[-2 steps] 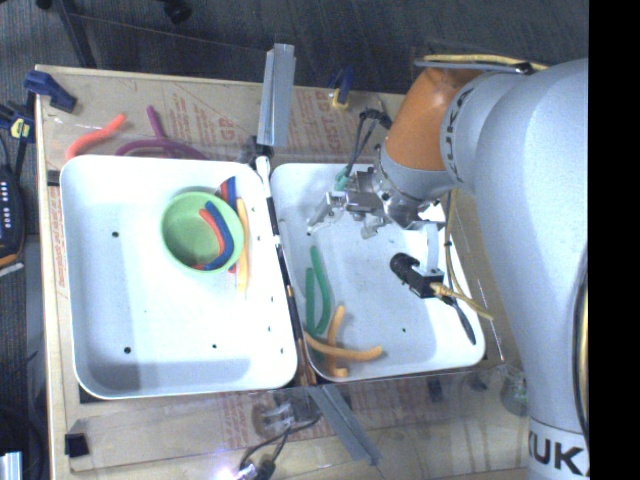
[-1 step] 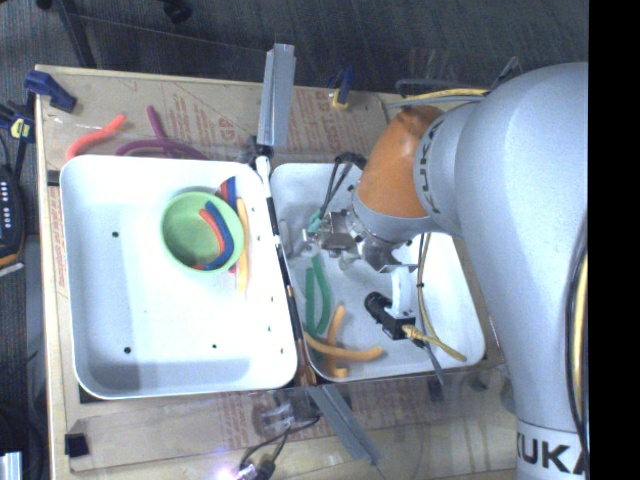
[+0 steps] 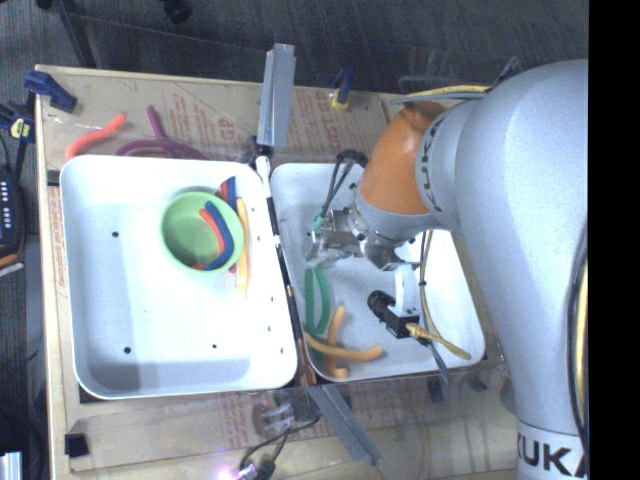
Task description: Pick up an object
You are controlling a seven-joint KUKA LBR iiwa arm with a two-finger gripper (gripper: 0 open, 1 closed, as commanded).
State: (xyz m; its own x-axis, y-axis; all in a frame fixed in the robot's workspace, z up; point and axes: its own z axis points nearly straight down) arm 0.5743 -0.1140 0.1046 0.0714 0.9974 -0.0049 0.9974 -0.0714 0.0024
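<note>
Arm w/ orange band (image 3: 395,168) is seen reaching from the right over the right bin (image 3: 460,298). Tool (image 3: 322,236) sits low at that bin's left part, just above a green strip (image 3: 318,303); tool state can't be told. Orange strips (image 3: 345,348) are seen at the bin's front-left corner, near the green one. In the left bin (image 3: 130,308), a green bowl (image 3: 195,230) w/ red, blue, yellow pieces (image 3: 228,230) is seen. Both bins rest on the desk (image 3: 200,98)
</note>
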